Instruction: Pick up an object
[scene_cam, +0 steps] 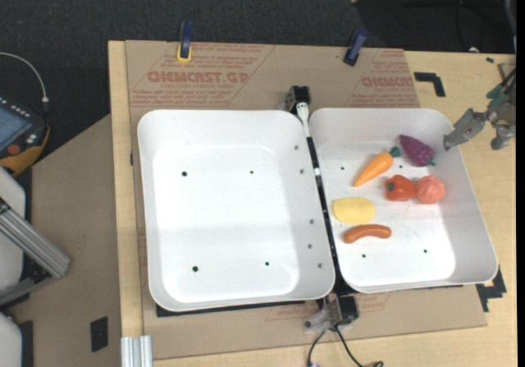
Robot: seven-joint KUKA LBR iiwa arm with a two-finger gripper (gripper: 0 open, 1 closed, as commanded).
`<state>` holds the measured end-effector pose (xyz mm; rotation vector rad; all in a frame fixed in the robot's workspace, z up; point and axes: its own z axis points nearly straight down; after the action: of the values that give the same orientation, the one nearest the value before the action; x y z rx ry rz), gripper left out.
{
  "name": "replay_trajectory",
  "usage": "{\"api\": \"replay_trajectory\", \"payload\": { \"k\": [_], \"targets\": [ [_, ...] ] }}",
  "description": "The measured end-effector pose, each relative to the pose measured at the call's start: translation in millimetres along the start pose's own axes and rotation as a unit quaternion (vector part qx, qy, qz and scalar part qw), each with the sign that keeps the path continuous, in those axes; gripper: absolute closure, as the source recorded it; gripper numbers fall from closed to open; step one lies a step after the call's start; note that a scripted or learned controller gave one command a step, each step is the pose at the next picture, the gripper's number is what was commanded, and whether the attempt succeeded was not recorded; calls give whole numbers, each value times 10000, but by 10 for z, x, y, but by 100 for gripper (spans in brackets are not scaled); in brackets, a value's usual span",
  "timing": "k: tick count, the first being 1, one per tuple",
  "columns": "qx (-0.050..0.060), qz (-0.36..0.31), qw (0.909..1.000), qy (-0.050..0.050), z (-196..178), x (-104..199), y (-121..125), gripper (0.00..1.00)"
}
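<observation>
Orange carrot (374, 168) tapered, lying slantwise in right bin (467, 217).

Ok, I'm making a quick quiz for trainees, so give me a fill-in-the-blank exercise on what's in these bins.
1. All the toy foods lie in the ____ bin as the camera sees it.
2. The carrot is coloured ____.
3. The purple eggplant lies nearest the ____, at the bin's right rim.
4. The yellow potato lies just above the ____.

Missing words: right; orange; tool; sausage.
</observation>
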<state>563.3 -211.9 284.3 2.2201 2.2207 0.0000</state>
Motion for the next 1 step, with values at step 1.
{"api": "replay_trajectory", "payload": {
  "k": [1],
  "targets": [
    [42,-39,10000,29,1043,656,487,0]
  ]
}}
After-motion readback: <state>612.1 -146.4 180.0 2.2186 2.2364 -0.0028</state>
